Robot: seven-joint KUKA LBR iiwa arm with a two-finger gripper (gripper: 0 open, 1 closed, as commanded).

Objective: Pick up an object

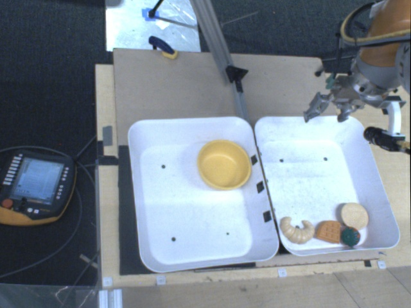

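My gripper [329, 110] hangs over the far edge of the right bin [321, 172], its two fingers spread apart with nothing between them. A yellow bowl [224, 164] sits upright in the left bin [160, 197], near its far right corner. In the right bin's near right corner lie a pale croissant-shaped piece [297, 229], an orange cracker-like piece [328, 231], a round beige disc [354, 215] and a small dark green ball [350, 237]. These are far from the gripper, toward the front.
A grey pole [215, 34] slants across the cardboard behind the bins and ends in a black clamp [236, 74]. A teach pendant [35, 185] lies on the floor at the left. The bins' shared wall [257, 172] carries black clips.
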